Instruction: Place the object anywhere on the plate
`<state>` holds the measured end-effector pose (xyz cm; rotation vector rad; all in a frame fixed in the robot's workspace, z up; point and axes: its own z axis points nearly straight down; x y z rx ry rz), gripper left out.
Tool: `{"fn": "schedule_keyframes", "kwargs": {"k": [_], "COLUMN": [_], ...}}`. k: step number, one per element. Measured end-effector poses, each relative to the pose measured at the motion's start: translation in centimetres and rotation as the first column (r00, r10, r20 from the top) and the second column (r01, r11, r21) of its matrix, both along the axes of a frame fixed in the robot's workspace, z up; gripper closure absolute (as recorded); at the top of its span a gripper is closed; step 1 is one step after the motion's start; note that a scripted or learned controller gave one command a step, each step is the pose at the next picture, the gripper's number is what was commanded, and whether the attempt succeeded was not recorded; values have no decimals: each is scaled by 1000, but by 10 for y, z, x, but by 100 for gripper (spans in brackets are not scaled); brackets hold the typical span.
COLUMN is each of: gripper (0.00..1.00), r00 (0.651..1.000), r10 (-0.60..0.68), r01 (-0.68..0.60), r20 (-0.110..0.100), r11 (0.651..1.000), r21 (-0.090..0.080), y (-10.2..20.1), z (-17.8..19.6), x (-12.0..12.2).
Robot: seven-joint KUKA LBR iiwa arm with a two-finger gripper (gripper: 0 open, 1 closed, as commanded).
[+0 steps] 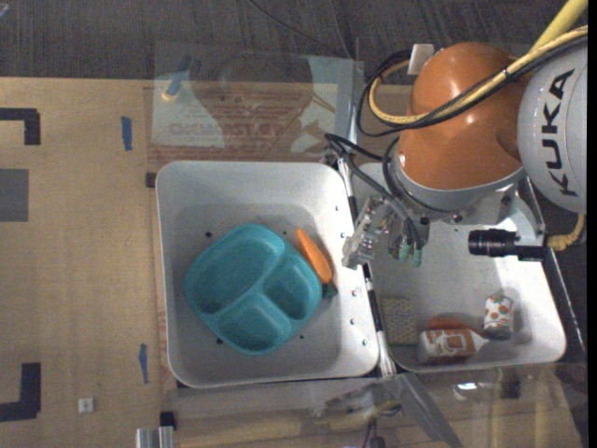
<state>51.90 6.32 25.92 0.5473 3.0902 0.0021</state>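
Gripper (382, 236) sits over the divide between the 2 bins, below the orange wrist band (464, 110) of the arm. Its tip is a cluster of metal and wiring seen from above; cannot tell from this angle whether it is released or clenched, and nothing is visibly held in it.

Just left of the gripper, in the left bin (187, 194): orange carrot-shaped object (314, 255), lying at a slant against the upper right rim of the teal plate (252, 289), touching or overlapping its edge. Plate has 3 compartments and lies near the bin's centre.

Right bin (550, 334), below the gripper: a mesh-patterned sponge-like pad (399, 318), a small ketchup-type bottle (448, 342) on its side, and a small can (499, 314) with red print, upright or slightly tilted. The 3 items lie close together.
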Motion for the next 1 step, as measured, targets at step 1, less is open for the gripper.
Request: {"fn": "schedule_keyframes", "kwargs": {"k": [1], "gripper": [100], "r00": [999], "r10": [33], "r01": [-33], "r20": [-1], "r11": [999], "r21": [0], "y": [-8], "z": [55], "x": [-11]}}
